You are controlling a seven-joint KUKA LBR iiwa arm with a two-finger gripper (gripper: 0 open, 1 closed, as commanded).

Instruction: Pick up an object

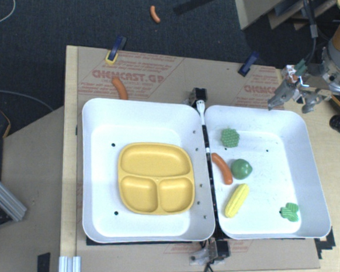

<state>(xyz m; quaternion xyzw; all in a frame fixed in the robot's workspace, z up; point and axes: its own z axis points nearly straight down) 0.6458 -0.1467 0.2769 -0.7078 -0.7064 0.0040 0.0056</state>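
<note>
The right bin (308,167) holds several toy foods. A knobbly green piece (230,137) lies near its far left, with a round green ball (241,168) below it. An orange sausage (221,167) rests against the left wall, beside a yellow corn cob (236,200). A small green piece (290,212) sits near the front right corner. My gripper (292,103) hangs over the bin's far right rim, above and apart from all of them. Its fingers are spread, with nothing between them.
A yellow three-compartment plate (156,178) lies in the left bin (95,156). Another orange sausage (120,88) lies on the cardboard behind that bin. Blue clamps (114,50) (248,63) grip the board's far edge.
</note>
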